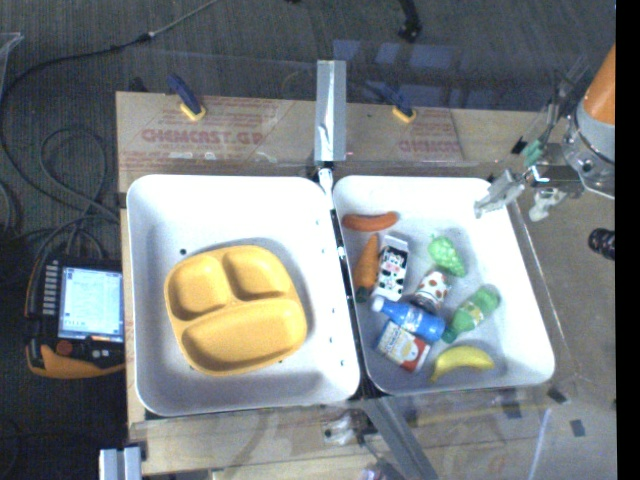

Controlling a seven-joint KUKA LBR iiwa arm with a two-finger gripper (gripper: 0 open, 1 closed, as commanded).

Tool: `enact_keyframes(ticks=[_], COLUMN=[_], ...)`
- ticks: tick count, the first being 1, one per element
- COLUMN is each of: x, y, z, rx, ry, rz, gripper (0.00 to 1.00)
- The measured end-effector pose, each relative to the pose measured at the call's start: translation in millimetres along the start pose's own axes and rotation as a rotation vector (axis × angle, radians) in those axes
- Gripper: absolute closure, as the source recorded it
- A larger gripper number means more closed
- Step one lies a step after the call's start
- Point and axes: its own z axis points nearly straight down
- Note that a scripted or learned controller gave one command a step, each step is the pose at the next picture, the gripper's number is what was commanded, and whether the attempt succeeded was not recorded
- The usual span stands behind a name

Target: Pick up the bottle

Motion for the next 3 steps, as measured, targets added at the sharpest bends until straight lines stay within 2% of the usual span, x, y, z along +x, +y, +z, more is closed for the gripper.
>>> enact_keyframes(ticks=[1, 2, 3], x=[23.8, -0.8, -0.2], y=[2.0, 49.1, 50.2], z=[147.8, 193.5, 182.6], rx=[0.001, -0.011, -0.013], ry=[0.001, -0.002, -0.004], rz=[-0.050, 0.017, 0.015], gripper=[0.00, 0.00, 1.00])
